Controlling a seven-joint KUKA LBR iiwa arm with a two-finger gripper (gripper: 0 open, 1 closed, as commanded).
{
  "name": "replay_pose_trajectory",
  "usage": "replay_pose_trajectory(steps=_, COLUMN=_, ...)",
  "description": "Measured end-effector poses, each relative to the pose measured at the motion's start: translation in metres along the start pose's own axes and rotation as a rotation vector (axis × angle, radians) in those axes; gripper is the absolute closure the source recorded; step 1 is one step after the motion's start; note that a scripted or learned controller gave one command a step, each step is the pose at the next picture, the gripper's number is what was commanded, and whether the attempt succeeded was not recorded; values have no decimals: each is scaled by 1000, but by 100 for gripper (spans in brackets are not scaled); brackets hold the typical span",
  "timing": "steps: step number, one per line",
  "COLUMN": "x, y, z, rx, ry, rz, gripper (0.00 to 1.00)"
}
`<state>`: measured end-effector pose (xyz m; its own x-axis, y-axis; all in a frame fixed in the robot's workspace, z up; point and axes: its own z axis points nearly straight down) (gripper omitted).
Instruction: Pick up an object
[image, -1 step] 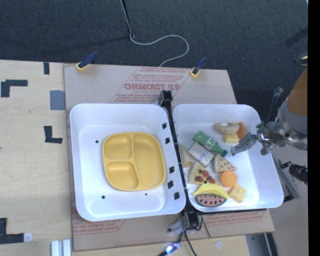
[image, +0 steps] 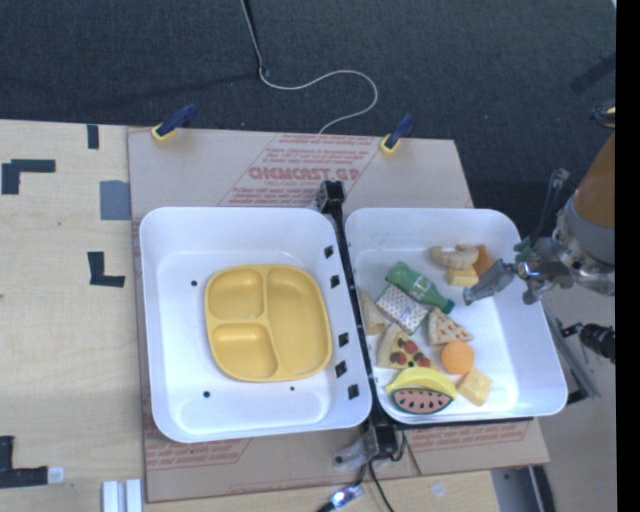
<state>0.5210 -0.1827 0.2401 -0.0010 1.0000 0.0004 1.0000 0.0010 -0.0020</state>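
Currently end effector hovers over right shallow white bin w/ toy food, grip state can't tell, nothing visibly held.

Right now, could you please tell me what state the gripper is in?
Gripper: cannot be told; it sits over the right bin, beside the toy food, with nothing visibly in its grasp.
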Motion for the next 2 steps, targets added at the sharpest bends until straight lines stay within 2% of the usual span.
replay_pose_trajectory(steps=2, x=11, y=5, z=116, rx=5, ry=1, rz=0, gripper=0)
